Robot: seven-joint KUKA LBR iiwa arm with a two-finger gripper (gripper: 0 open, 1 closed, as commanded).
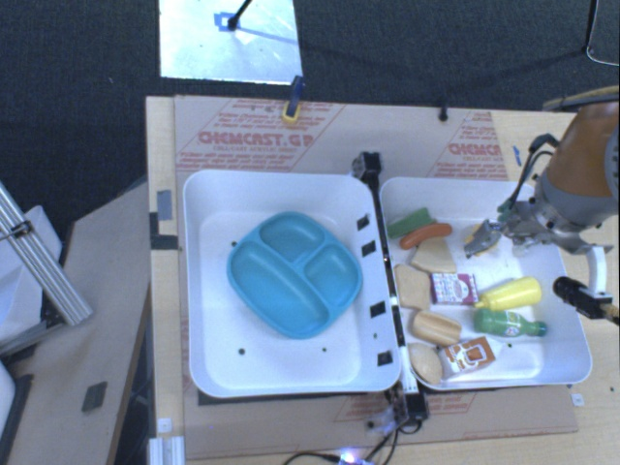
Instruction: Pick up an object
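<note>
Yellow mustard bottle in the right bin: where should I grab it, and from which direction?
Grip the yellow mustard bottle across its body near the middle, coming straight down from above. It lies on its side, long axis roughly left-right and slightly tilted, so turn the jaws to close across the narrow width. The green bottle lies close below it, so keep the opening modest. The gripper sits up-left of it.

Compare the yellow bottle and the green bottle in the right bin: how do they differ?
Colour: the yellow bottle is plain yellow; the green bottle is dark green with a yellow cap end. Position: the yellow bottle lies nearer the gripper, the green bottle nearer the front wall. Tilt: the yellow bottle angles up to the right, the green bottle runs nearly level. Both lie on their sides in the right bin.
</note>
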